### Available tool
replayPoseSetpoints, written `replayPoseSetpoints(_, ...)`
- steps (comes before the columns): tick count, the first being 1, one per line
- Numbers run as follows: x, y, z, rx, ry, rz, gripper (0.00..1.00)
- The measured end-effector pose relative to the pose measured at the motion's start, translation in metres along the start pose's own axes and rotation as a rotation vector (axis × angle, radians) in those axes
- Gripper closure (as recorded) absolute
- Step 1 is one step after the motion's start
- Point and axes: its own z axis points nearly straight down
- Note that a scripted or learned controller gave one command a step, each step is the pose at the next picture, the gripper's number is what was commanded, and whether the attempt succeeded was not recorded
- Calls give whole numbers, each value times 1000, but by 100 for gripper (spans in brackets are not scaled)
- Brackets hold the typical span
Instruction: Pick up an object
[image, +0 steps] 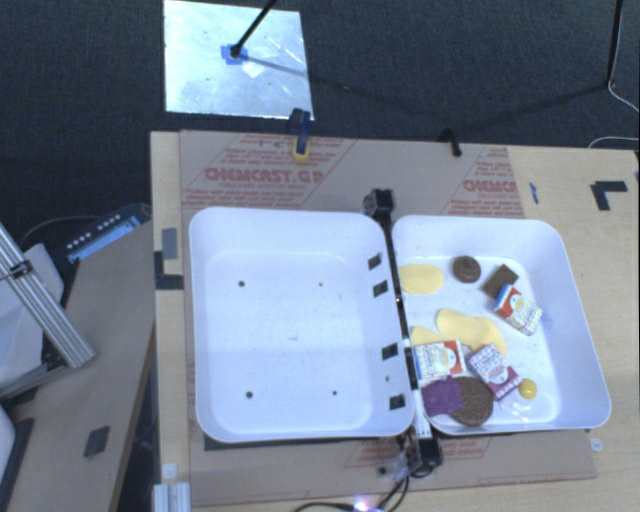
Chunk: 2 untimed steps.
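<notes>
Quick rundown of the tabletop (168, 300): two white bins sit side by side on a cardboard sheet (420, 165) with red CHEMCAST lettering; the left bin (205, 330) has just its bare white floor with a few small dark dots; all the pickable stuff is in the right bin (572, 300).

What's in there, roughly top to bottom:
- a pale yellow round piece (421, 279) near the inner wall; just right of it a small brown round thing (466, 268)
- a dark brown block (502, 277) touching a little red and white carton (518, 310) below it
- a bigger yellow piece (470, 328) in the middle; it looks like it overlaps a red and white packet (438, 358)
- a pink and white packet (494, 368) just beside that one, tilted
- a purple item (438, 396) and a brown disc (473, 401) touching each other against the near wall; a small yellow ball (527, 388) sits near them to the right

Everything is bunched toward the inner, near half of that bin and lying flat on its floor; nothing is lifted.

As for the arm's pose and the end effector, I honestly can't tell whether it's released or clenched from this shot.

Other bits: black clips (380, 289) run along the seam between the bins; a yellow and blue clamp (299, 135) pins the far edge of the cardboard; a shiny sheet (238, 60) lies on the dark floor beyond; an aluminium frame (40, 305) is off to the left.
</notes>
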Motion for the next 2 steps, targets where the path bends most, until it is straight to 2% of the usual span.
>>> replayPoseSetpoints(1,57,-37,0,-1,1,-3,100)
replayPoseSetpoints(2,105,-35,0,0,0,-3,100)
